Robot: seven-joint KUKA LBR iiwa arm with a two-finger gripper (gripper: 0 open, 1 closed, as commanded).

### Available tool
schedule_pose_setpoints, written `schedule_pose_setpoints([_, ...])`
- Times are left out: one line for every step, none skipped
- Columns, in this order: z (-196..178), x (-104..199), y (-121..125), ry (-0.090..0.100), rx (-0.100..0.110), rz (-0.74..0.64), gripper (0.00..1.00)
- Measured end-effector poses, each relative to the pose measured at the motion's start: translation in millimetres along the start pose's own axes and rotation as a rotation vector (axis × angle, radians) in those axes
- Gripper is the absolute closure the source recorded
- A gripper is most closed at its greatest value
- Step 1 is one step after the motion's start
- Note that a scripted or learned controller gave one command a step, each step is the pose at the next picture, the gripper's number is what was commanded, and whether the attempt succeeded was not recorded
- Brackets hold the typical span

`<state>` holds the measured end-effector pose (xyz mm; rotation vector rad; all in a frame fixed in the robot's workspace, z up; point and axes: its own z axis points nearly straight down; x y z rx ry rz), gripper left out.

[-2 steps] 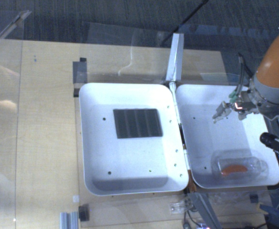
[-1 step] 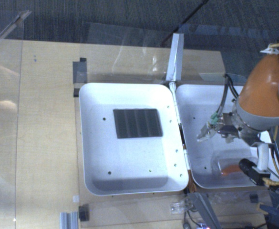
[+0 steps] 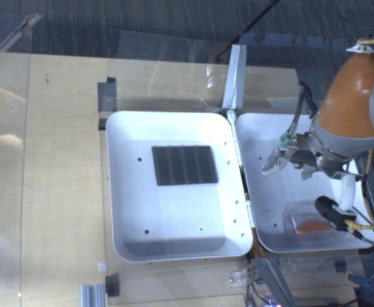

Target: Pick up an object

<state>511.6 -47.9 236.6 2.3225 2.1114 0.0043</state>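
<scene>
**Hovering over the right bin, off to one side of the packet**

The pale wooden bench is carrying everything here, with two shallow bins sitting side by side on it. The left white plastic bin is holding one thing, a dark ribbed rectangular pad lying flat around its middle, well apart from me. I am reaching my grey arm, with its orange band, in over the right white plastic bin.

My gripper is hanging above the middle of that right bin, pointing toward the edge it shares with the left one. Whether it is spread or pressed together I cannot tell from this angle, and I am seeing nothing held in it.

The likeliest thing to pick is the small clear plastic packet with something orange-red inside. It is lying near the bin's near edge, toward the near right corner, apart from my gripper.

As I am judging it, the main risk is closing on bare bin floor, because I am sitting nearer the bin's middle than the packet. The clear film is also looking thin and slippery, so a shallow pinch could slide off it. It is lying close to the near wall too, so coming down carelessly could push it against that wall.
</scene>
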Motion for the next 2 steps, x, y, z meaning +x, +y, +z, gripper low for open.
schedule_pose_setpoints([5, 30, -24, 0.000, 0.001, -0.027, 0.00])
schedule_pose_setpoints([-12, -51, 39, -0.001, -0.001, 0.090, 0.00])
